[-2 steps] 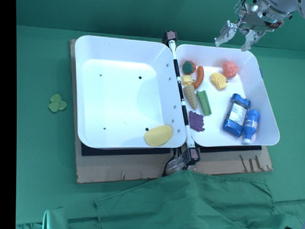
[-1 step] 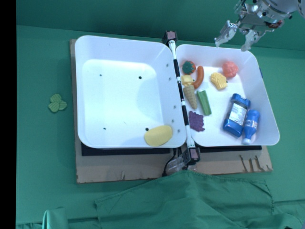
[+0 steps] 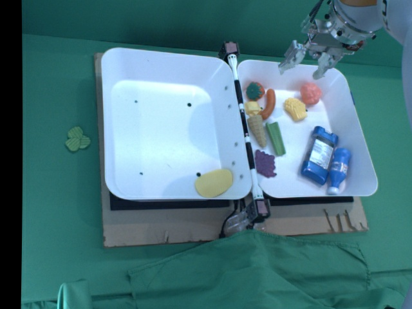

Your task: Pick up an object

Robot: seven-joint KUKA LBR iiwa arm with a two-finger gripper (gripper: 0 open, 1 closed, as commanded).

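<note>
Your two-finger metal gripper point(image 3: 305, 62) hovers w/ fingers spread, nothing grasped, above round pink-orange toy fruit point(image 3: 311, 93); pick not begun.

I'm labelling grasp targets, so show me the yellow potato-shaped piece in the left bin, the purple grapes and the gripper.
yellow potato-shaped piece point(image 3: 214, 183), camera view, middle of its top.
purple grapes point(image 3: 264, 163), camera view, centre of the bunch.
gripper point(image 3: 302, 64), camera view, midway between its spread fingertips.

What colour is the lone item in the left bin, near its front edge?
Yellow: the potato-shaped piece in the left bin shows clearly in the camera view.
</note>
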